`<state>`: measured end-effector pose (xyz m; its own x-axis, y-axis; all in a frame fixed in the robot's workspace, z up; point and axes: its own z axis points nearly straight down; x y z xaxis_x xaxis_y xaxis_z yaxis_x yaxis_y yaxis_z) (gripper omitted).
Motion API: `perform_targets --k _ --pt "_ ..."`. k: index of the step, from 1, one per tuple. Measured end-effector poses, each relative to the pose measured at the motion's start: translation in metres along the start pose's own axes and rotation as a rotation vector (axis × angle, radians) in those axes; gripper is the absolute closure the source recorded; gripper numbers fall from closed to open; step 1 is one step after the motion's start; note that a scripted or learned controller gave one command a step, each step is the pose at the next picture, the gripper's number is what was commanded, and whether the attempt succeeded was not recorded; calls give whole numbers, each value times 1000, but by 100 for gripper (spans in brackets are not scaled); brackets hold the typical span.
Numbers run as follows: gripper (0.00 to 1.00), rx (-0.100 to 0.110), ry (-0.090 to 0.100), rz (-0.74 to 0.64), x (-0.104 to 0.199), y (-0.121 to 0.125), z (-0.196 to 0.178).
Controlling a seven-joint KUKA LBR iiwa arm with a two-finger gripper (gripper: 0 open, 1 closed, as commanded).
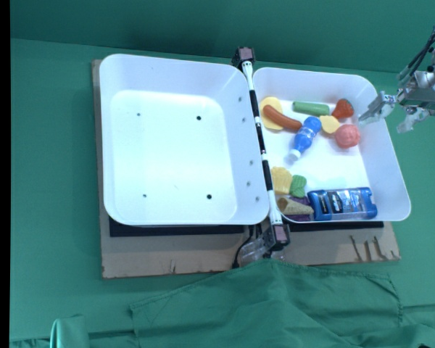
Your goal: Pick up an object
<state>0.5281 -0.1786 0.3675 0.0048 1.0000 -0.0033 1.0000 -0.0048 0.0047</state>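
Observation:
The right bin [386,167] holds several toy foods. A red sausage [281,117] lies on a yellow disc [269,104], with a green cucumber [310,108] and a red strawberry [342,109] near the far wall. A blue bottle [304,136], a yellow piece [329,124] and a pinkish-red ball [348,135] sit mid-bin. A blue packet [341,203] lies at the near wall. My gripper [385,121] hangs open above the bin's far right rim, just right of the strawberry and ball, with nothing between its fingers.
The left bin [116,78] stands beside the right one, with a black-and-white rod [258,122] along their shared edge. A yellow piece [280,178], a green one [298,185] and a purple-yellow one [296,207] crowd the right bin's near left corner. Green cloth [275,303] lies in front.

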Motion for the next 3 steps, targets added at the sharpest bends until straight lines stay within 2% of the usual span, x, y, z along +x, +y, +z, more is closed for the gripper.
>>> perform_targets --k 1,2,3 --pt "0 5 2 -4 17 52 87" --pt "0 12 4 3 7 5 173" --pt "0 -6 -2 -3 9 48 183"
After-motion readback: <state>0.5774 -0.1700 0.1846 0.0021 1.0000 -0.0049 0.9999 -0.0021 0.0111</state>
